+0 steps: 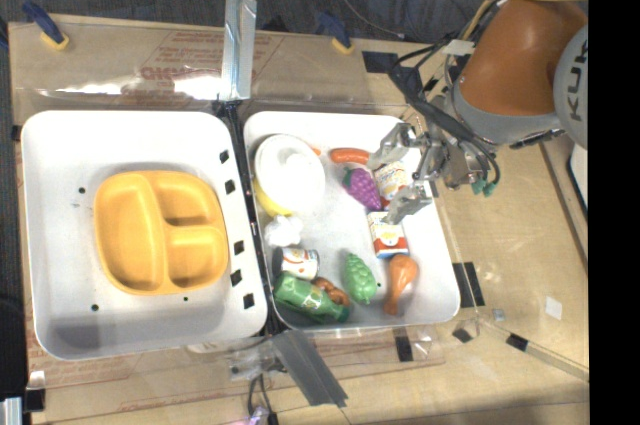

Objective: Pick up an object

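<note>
Tool [405, 181] partly hides a small carton [392, 175].

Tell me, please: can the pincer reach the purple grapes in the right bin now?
Probably yes. The pincer hovers just right of the purple grapes, which lie uncovered; the hot dog beside them could crowd the grasp.

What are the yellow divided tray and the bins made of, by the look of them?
Yellow divided tray: likely moulded plastic, with a smooth, slightly satin finish; its rounded compartment walls and even colour suggest this.
Left bin and right bin: probably thin formed plastic, white and matte to semi-gloss, with rounded corners and soft shading. Painted metal can't be ruled out.
</note>
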{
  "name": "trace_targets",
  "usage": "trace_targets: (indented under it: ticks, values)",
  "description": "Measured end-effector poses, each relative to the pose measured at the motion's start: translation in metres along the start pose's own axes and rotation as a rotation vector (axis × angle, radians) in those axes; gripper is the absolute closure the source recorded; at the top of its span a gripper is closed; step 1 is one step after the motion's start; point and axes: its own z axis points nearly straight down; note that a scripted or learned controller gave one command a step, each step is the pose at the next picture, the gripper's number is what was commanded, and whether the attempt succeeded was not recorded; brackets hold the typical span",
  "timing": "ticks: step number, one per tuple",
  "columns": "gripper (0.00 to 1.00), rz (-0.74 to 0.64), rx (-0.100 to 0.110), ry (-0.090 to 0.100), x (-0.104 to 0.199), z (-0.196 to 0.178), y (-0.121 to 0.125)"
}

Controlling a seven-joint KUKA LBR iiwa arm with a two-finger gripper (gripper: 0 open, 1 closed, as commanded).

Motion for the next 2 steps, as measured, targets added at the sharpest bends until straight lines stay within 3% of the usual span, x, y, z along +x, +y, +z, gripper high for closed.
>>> trace_targets:
  ticks: [1,2]
  values:
    - [0.0,-0.042,0.002,-0.005,0.05,0.146,-0.028]
    - [0.0,-0.196,0.0,-0.002,0.08,0.147,-0.027]
